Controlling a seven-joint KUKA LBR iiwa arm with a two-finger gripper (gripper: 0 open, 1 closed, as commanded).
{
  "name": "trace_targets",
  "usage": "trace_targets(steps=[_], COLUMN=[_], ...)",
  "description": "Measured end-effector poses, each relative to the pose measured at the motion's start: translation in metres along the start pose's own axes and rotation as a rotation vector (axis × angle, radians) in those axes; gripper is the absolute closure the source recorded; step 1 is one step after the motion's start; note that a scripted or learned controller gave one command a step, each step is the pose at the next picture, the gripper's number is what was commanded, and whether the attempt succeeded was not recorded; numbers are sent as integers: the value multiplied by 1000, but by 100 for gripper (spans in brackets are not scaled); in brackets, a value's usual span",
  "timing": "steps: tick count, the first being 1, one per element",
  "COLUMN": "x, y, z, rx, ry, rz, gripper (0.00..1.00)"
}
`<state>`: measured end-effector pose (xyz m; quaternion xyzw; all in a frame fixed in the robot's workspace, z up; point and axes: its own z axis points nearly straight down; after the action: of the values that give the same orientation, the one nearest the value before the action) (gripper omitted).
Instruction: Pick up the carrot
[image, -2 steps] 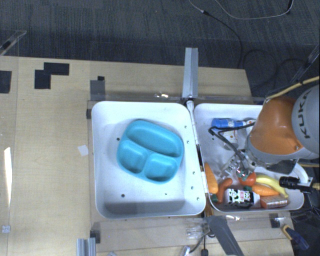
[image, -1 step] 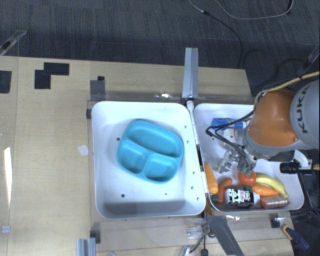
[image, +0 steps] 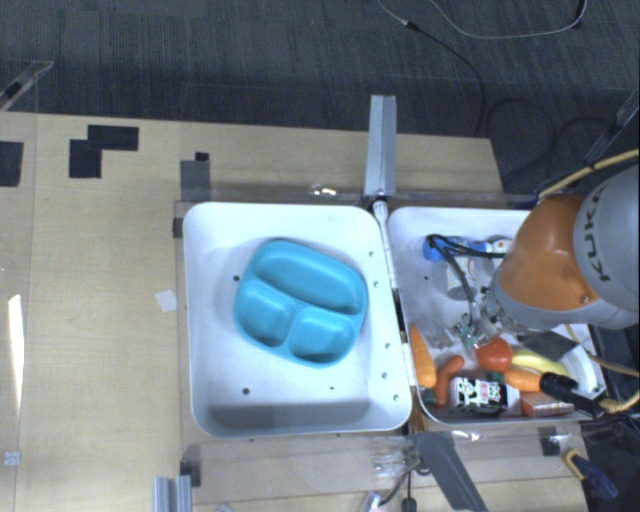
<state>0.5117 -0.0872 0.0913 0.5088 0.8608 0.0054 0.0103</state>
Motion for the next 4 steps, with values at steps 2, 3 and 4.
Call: trace_targets(steps=[2,3,4], x=[4,6,8], y=[-16,-15,-14], z=[-1,-1,-1], rx=[-1,1,0], ry=[-4,-6,-8], rz=[-231,-486,-809], gripper=[100,100,100])
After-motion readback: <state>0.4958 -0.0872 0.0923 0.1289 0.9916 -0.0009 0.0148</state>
